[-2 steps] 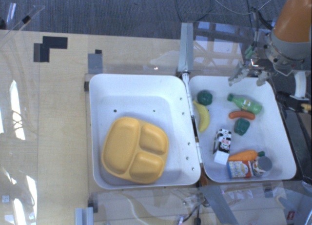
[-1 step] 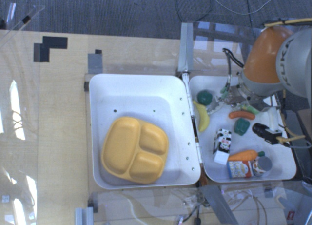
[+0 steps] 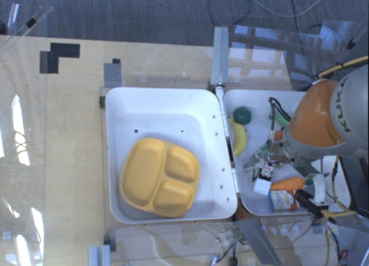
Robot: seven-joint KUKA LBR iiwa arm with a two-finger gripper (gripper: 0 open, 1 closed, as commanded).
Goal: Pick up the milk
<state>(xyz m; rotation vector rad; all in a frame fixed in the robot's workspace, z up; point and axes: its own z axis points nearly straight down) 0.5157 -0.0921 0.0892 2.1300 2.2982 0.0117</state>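
Two white bins on the bench (image 3: 69,143). Left bin (image 3: 144,106) holds a yellow sectioned tray (image 3: 159,176). Right bin (image 3: 253,100) is cluttered: banana (image 3: 238,138) along its left wall, dark green ball (image 3: 243,115) just above it, carrot (image 3: 287,184) near the front. Milk carton (image 3: 281,199) lies at the front edge, just below the carrot. Arm (image 3: 323,117) leans in over the right bin; gripper (image 3: 266,164) low among the items, above the carton — whether it is spread or closed, cannot tell.
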